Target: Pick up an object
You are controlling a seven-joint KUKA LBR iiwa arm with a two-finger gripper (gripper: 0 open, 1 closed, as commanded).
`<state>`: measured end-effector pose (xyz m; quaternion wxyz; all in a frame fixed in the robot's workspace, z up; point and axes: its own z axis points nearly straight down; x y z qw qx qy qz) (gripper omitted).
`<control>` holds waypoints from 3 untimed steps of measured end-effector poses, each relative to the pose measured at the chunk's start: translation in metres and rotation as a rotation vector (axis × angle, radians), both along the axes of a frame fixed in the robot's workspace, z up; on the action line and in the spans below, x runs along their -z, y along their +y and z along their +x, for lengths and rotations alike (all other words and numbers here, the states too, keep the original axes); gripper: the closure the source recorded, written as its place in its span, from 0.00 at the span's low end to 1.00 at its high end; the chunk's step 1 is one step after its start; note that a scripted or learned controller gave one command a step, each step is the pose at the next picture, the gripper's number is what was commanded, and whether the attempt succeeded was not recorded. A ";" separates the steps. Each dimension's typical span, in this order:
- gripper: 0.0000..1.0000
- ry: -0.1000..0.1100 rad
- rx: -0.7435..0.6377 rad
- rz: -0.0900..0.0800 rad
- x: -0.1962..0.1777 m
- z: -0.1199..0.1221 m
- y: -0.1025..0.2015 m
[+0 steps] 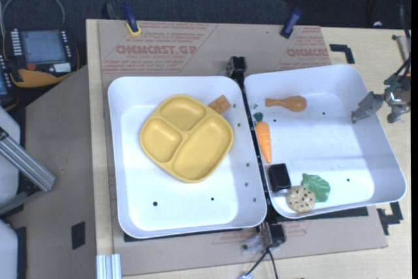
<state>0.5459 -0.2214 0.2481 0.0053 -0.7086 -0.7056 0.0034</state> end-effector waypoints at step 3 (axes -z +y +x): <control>0.00 -0.008 -0.006 0.001 0.097 -0.001 0.001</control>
